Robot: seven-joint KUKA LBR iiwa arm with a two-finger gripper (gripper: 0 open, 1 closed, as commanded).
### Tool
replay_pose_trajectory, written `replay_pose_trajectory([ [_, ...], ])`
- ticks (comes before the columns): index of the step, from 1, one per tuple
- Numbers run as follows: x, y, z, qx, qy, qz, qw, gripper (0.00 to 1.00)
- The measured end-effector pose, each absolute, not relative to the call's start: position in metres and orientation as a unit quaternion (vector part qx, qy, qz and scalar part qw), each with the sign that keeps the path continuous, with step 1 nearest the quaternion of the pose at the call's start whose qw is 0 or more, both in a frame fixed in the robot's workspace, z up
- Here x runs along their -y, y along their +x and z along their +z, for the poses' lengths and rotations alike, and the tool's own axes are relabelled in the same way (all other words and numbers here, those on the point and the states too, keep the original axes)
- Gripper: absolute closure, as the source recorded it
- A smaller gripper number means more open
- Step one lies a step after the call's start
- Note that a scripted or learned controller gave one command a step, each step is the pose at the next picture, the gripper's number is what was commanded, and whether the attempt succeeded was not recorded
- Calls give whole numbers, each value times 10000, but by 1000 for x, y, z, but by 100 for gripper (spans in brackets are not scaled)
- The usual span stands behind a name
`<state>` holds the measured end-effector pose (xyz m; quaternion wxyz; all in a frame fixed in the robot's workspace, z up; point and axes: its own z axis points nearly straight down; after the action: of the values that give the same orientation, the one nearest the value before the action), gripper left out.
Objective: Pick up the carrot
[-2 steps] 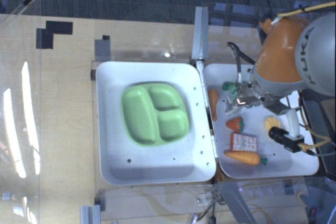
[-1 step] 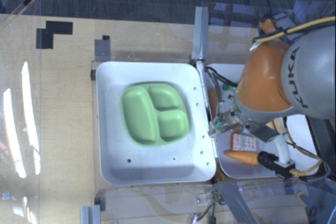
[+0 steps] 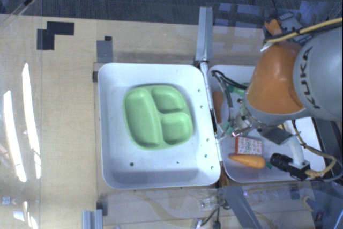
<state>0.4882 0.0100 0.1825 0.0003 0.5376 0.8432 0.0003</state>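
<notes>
Arm [image 3: 300, 78] low over right bin [image 3: 236, 171], green tray [image 3: 158, 115] in left bin [image 3: 115, 169], irrelevant. Carrot [image 3: 247, 160] flat near right bin's front wall, just beside small red packet [image 3: 248, 145]. Jaws [image 3: 231, 128] state: cannot tell, wrist blocks. Best approach: straddle carrot's short axis, avoid packet.

A pale wooden bench [image 3: 64, 131] is carrying two shallow white plastic bins side by side, the left bin [image 3: 115, 169] sitting just beside the right bin [image 3: 233, 171]. A black L-shaped marker [image 3: 53, 33] is lying flat on the bench's far left corner, well apart from both bins.
</notes>
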Motion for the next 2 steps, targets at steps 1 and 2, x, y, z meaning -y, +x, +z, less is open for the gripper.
replay_pose_trajectory([
  [1, -44, 488, 182, -8860, 4636, 3, 2, 100],
  [2, -86, 488, 183, -9143, 4051, 10, 13, 100],
])
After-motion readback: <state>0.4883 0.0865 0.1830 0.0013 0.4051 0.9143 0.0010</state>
